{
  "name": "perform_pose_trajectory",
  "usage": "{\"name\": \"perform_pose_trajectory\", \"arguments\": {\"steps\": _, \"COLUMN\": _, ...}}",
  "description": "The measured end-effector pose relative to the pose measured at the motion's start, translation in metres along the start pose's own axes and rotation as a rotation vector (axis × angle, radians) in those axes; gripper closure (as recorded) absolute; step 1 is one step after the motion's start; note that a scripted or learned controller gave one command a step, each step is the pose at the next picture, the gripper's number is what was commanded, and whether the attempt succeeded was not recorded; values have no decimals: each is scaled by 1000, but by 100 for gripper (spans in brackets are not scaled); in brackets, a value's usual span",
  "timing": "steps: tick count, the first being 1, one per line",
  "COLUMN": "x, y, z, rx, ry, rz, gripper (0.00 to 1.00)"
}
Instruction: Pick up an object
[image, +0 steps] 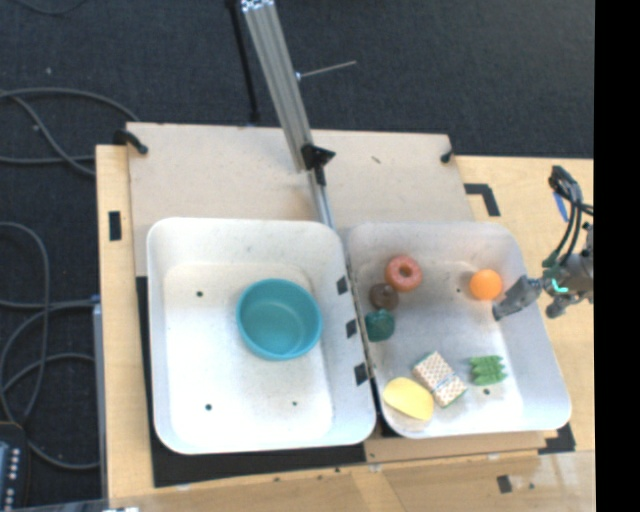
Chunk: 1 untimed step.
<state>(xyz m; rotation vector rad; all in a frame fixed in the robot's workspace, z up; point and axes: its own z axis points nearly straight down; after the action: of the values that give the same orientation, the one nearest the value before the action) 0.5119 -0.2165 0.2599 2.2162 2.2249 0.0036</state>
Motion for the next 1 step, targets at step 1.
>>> {"name": "perform_pose_trajectory", "arguments": {"steps": 1, "x": 5, "y": -5, "z": 46, "rx": 5, "ry": -2, "rz": 4, "gripper": 0}}
